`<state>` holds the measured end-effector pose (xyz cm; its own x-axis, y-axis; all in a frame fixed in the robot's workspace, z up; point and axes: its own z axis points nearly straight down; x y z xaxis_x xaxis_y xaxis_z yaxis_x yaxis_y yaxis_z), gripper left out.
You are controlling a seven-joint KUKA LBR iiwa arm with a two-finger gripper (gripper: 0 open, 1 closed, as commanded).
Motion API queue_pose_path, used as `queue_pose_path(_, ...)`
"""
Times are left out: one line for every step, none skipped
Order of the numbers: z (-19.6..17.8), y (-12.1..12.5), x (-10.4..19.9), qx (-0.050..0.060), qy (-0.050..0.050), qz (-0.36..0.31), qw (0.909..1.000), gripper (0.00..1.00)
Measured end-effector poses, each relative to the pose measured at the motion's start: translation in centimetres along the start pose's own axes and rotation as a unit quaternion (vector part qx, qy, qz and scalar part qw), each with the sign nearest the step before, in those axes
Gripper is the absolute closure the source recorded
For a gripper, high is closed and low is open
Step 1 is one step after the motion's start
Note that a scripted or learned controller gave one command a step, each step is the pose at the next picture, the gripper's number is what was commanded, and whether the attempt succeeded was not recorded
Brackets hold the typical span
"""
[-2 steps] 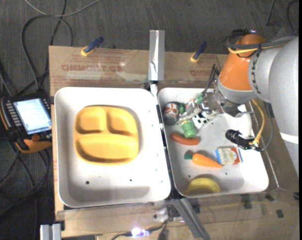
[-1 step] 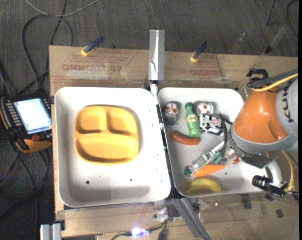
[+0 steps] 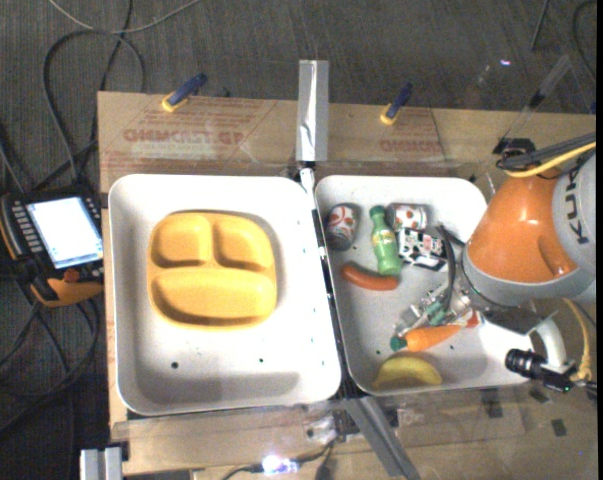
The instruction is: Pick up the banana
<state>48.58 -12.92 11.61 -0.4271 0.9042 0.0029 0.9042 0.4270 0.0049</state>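
The banana [image 3: 409,371] lies at the near edge of the right bin [image 3: 366,368], just below the carrot [image 3: 436,336]. The pincer [image 3: 433,308] hangs low over the carrot's green end, apart from the banana; whether it is clenched or released I cannot tell. A yellow tray [image 3: 215,268] sits in the left bin [image 3: 131,368]. A green bottle [image 3: 385,240] and a sausage [image 3: 369,278] lie farther back.

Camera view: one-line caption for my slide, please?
Gripper hovers by the carrot in the right bin; banana lies untouched near its front edge.
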Motion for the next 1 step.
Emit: queue_pose_path(-0.67,3.47,0.27,0.004,-0.001,0.176,0.9844,1.00)
